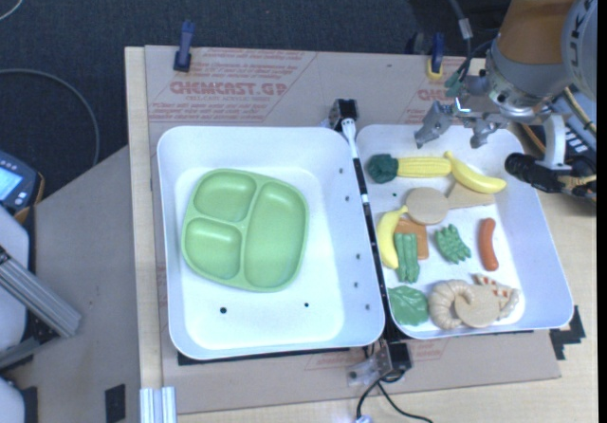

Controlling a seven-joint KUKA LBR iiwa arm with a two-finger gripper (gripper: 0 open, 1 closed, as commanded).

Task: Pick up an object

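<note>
- Gripper (457, 131) hangs over the far end of the right bin (548, 250), fingers spread apart with nothing between them.
- Just below it sit a corn cob (413, 167) and a banana (474, 176), not touching the fingers.
- Further toward the near end: a sausage (487, 243), green beans (408, 256), a croissant (450, 303).
- Off to its left, the other bin holds a green divided plate (245, 229).

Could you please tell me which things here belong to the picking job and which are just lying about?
Job: pincer, open above the right bin; toy foods there, such as the banana, sausage, croissant.
Lying about: green divided plate in the left bin; blue clamps.
</note>
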